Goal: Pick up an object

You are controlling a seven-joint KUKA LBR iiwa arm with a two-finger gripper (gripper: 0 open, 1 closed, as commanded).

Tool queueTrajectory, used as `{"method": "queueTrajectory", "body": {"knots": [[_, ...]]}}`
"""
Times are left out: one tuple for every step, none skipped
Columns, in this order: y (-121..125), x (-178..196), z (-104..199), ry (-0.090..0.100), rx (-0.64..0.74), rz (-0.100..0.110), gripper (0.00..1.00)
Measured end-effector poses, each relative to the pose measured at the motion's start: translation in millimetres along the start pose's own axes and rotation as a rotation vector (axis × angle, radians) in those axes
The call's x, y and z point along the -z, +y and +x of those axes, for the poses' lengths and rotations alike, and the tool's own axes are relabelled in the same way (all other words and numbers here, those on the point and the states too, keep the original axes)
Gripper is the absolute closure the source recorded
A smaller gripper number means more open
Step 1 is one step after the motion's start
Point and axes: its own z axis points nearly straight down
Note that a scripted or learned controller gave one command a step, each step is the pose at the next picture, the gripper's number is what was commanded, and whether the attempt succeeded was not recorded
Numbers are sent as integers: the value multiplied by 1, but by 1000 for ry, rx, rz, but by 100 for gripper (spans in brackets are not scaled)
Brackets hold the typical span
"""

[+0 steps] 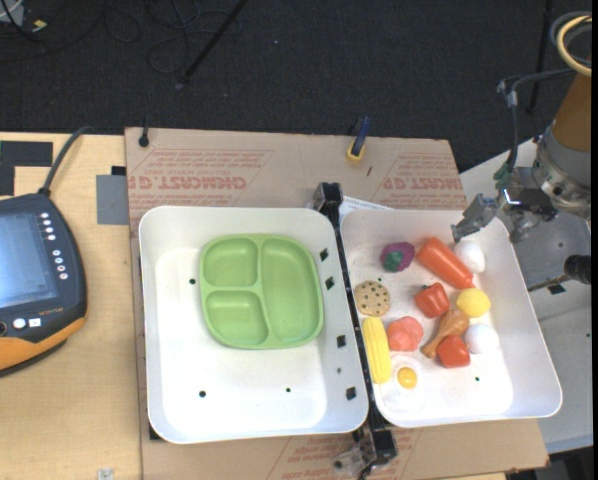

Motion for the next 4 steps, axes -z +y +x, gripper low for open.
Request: {"method": "queueTrajectory", "body": {"knots": [[2,7,0,-2,1,-11,0],[7,-39,5,-1,4,-6,0],[17,-98,7,-1,6,-6,0],[13,-143,8,-1,4,-6,0]]}}
